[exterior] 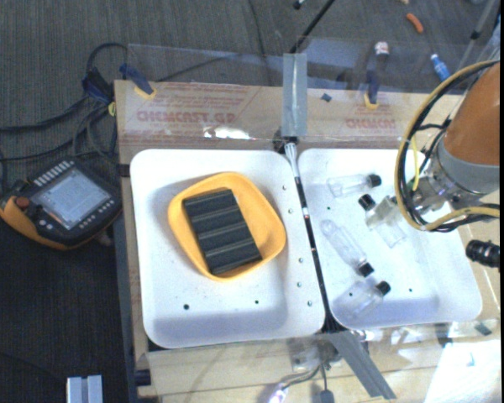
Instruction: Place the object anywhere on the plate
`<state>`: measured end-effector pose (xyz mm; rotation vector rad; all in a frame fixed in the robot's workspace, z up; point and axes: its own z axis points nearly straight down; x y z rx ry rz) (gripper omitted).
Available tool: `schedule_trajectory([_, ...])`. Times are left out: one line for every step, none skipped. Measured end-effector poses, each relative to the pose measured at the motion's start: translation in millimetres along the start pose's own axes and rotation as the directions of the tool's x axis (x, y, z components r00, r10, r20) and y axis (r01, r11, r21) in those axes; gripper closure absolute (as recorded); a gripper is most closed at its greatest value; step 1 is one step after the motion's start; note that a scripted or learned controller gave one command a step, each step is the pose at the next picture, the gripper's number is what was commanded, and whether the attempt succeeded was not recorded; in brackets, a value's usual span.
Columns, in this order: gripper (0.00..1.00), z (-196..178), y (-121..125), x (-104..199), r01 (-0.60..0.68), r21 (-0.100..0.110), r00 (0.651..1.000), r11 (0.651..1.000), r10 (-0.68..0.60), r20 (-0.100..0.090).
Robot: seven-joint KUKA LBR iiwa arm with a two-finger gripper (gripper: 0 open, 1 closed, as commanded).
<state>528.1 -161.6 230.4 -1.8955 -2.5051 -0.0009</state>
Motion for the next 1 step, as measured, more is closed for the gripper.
schedule_trajectory([0.0, -0.1, 0.0, 0.0, 0.0, 0.0, 1.0, 1.0, 0.0, 0.0])
